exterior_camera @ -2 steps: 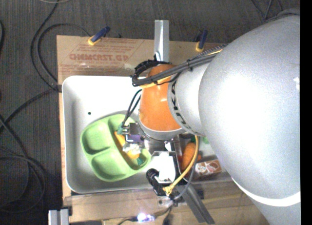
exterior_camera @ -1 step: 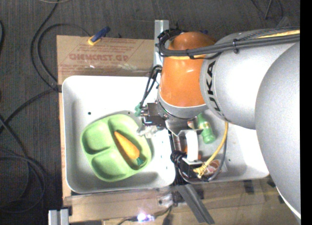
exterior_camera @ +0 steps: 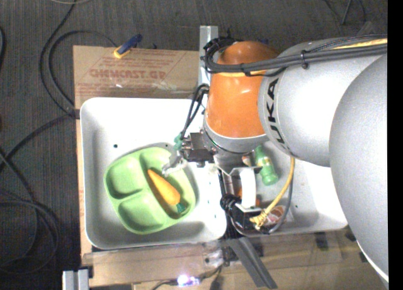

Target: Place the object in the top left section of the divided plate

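The grey arm [exterior_camera: 315, 112] with its orange band reaches in across the right bin [exterior_camera: 315, 210] so that its wrist hangs over the left bin [exterior_camera: 94, 131], where the green divided plate [exterior_camera: 129, 185] lies. The gripper [exterior_camera: 175, 160] hovers at the plate's upper right rim, its grip impossible to judge. The carrot [exterior_camera: 165, 189] lies free in the plate's right compartment, apparently not the target section.
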{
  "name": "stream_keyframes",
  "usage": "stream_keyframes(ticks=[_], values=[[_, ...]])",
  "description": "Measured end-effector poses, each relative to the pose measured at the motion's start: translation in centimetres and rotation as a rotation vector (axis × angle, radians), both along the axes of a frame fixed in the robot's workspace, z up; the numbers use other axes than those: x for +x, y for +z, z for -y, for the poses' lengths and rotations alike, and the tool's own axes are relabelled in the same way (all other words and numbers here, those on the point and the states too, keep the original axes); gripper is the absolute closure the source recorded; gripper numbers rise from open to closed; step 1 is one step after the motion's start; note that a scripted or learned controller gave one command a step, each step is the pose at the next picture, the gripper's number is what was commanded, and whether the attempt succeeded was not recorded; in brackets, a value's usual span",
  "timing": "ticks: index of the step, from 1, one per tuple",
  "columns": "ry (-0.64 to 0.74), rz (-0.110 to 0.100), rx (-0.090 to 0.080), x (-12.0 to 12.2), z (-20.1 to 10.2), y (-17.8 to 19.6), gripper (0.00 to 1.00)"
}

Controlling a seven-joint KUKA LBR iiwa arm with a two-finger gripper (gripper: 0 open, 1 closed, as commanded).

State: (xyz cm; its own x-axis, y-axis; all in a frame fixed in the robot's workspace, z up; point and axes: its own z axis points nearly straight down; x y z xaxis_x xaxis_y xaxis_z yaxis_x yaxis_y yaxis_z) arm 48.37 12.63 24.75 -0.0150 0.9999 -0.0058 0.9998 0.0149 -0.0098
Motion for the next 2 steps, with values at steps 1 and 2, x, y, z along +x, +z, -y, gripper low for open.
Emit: stream_keyframes(ticks=[1,2], values=[[0.023,0.005,0.001,0.04,0.98,-13.46,0.0],[0.022,-0.009,-0.006,-0.17,1.27,-13.27,1.0]])
